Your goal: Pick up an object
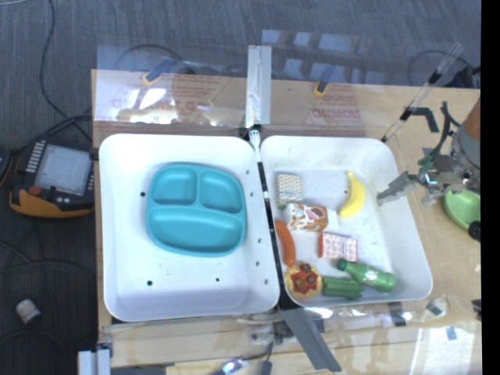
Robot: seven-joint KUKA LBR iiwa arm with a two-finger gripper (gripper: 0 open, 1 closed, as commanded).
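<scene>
Left bin point(125, 287) holds a turquoise divided tray point(195, 208). Right bin point(406, 248) holds a green bottle point(367, 275), banana point(354, 195), carrot point(286, 242), pizza slice point(303, 280) and small cartons. The gripper point(426, 182) hangs over the right bin's right rim, nothing between its fingers; whether they are spread or pressed together cannot be told.

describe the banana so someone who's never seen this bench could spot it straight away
Start at the right bin, the one holding the toy food rather than the teal divided plate. Look to its upper right part: the banana lies alone there on bare white floor. It is the bin's one plain yellow, curved thing.
</scene>
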